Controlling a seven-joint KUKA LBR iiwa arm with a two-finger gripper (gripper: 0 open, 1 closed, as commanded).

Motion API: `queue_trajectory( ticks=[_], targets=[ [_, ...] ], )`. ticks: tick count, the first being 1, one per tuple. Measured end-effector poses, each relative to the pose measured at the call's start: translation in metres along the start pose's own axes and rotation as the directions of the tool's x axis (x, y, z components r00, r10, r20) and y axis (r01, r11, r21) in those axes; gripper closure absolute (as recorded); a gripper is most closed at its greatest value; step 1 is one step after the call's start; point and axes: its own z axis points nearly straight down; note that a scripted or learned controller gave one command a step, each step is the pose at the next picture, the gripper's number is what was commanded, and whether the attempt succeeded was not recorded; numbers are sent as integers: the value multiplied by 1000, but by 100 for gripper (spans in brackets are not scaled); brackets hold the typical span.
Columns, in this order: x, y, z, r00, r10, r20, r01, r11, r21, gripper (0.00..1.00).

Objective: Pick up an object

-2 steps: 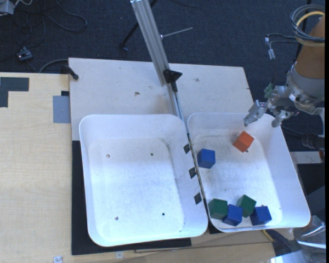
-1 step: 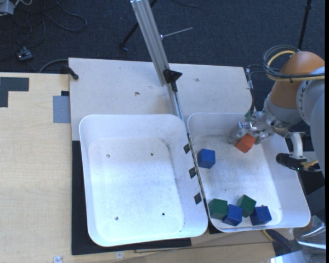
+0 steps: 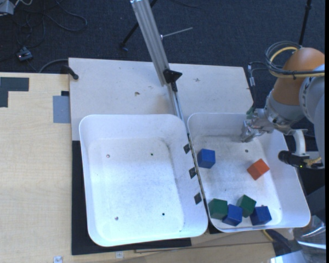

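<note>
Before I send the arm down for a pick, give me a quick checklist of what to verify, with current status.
1. Gripper over the right bin: ok.
2. Fingers free of any block: ok.
3. Finger opening: cannot tell.
4. Orange block standing apart from others: ok.
5. Lone blue block clear of the bin wall: not ok, close to it.
6. Green and blue cluster separable: not ok, blocks touching.

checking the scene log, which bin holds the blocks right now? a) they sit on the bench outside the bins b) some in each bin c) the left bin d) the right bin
d: the blue block, the orange block and the cluster of green and blue blocks all lie inside the right bin, below the gripper.
</note>
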Motion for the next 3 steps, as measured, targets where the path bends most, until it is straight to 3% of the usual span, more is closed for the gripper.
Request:
queue_trajectory(
  ticks=[1,2,3],
  targets=[
    [0,0,1,1000,-2,0,2,1000,1,0],
    [2,-72,10,1000,7,-3,-7,1000,2,0],
    [17,-107,9,1000,8,-2,-8,1000,-1,0]
  ],
)
